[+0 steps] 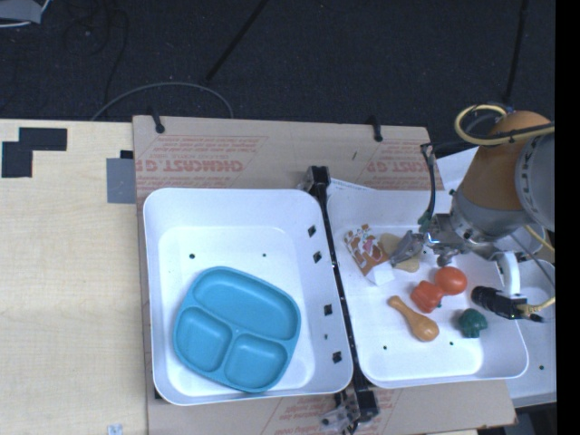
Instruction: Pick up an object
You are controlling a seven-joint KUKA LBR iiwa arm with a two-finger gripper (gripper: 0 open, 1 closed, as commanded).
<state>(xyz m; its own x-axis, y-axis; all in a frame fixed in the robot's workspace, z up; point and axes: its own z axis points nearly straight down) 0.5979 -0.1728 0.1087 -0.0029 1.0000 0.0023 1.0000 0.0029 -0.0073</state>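
- The gripper (410,250) sits low in the right bin (453,362), at its upper middle. By my reading it is placed there to take the pale tan piece (395,246) right at its tip.
- Whether the gripper is apart or together cannot be told at this slant, and nothing is seen clamped in it.
- The tan piece lies on the bin floor, touching or just beside a patterned white-and-orange packet (363,247) on its left. That packet could be nudged or caught along with it.
- 2 orange-red round toys (438,288) lie just below the wrist, close enough to crowd a descent.
- A toy drumstick (415,318) and a dark green toy (470,322) lie nearer the front wall, apart from the gripper.
- The left bin (163,220) holds 1 blue divided plate (237,328), well apart from the arm.
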